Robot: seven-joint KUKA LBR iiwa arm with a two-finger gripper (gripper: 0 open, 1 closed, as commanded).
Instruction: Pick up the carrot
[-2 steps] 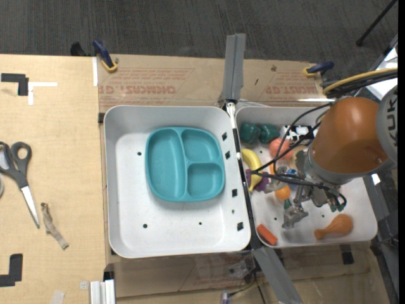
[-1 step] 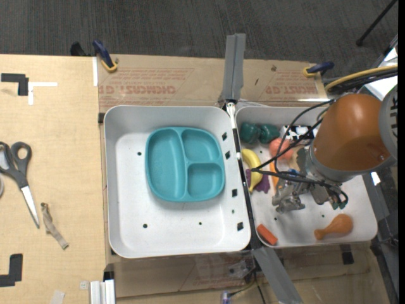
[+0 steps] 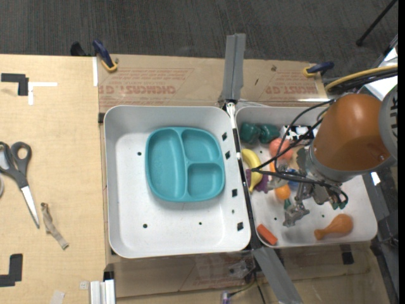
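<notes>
The table (image 3: 50, 138) carries two shallow white bins side by side. The left bin (image 3: 126, 233) holds a teal divided plate (image 3: 185, 163), set toward the bin's far side. The right bin (image 3: 364, 230) holds a cluster of toy foods, and the arm (image 3: 351, 132) comes in over it from the table's right edge, its orange band hanging above the bin's middle.

The carrot (image 3: 267, 235) — a small orange-red piece — lies in the right bin's near-left corner, close against the wall next to the left bin. The claw (image 3: 295, 215) points down at the bin floor near the bin's middle, apart from the carrot and a little to its right and farther from the near edge. Whether its tips are spread or together I cannot tell; nothing is visibly held between them.

Just right of the claw, near the bin's near edge, lies a tan drumstick-shaped toy (image 3: 335, 227). Along the bin's left wall sits a yellow banana (image 3: 252, 168), with a dark green item (image 3: 259, 132) toward the far-left corner.

On the bare table by its left edge lie scissors (image 3: 20, 173).
</notes>
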